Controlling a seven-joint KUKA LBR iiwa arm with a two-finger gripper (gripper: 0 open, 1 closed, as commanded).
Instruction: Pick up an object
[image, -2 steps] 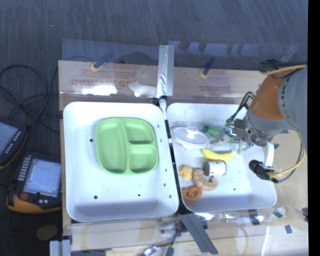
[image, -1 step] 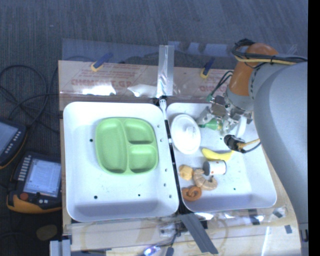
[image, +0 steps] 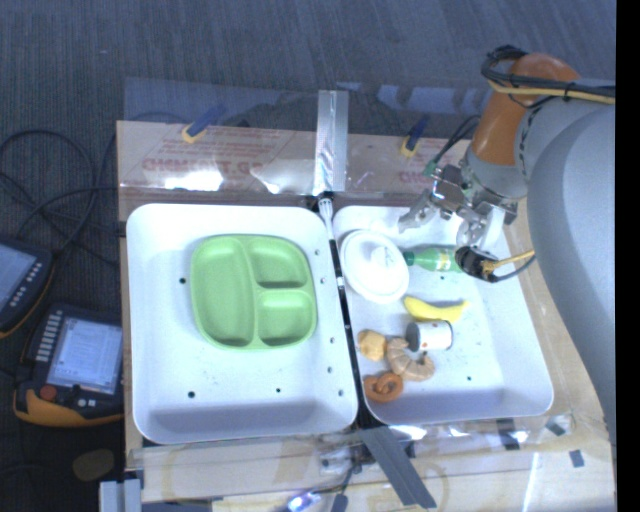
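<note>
Scanning from my remote seat, left to right:

Left bin (image: 150, 330): it carries a green divided tray (image: 255, 290), lying flat near the middle. Nothing there for me to grasp easily.

Right bin (image: 520, 380): the pickable things sit here, crowded toward its left half.

White round dish (image: 375, 265): just beside the divider, smooth and shallow; I judge it hard to pinch.

Brown lumps (image: 395, 365): several small tan and brown pieces clustered at the near side, touching one another.

Banana (image: 433, 309): small, yellow, curved, lying flat just beside a little white cylinder (image: 433, 336) with a dark end.

Green bottle (image: 432, 260): lies on its side at the far part of the bin, its right end close under the gripper; I take it as the likeliest target.

Gripper (image: 462, 215): above the far right of the bin. The fingers look spread apart with nothing between them.

Risk: the bottle is round and lying down, so I expect it could roll or squirt away if the fingers close off-centre. Its left end nearly meets the dish, which could get nudged.
</note>
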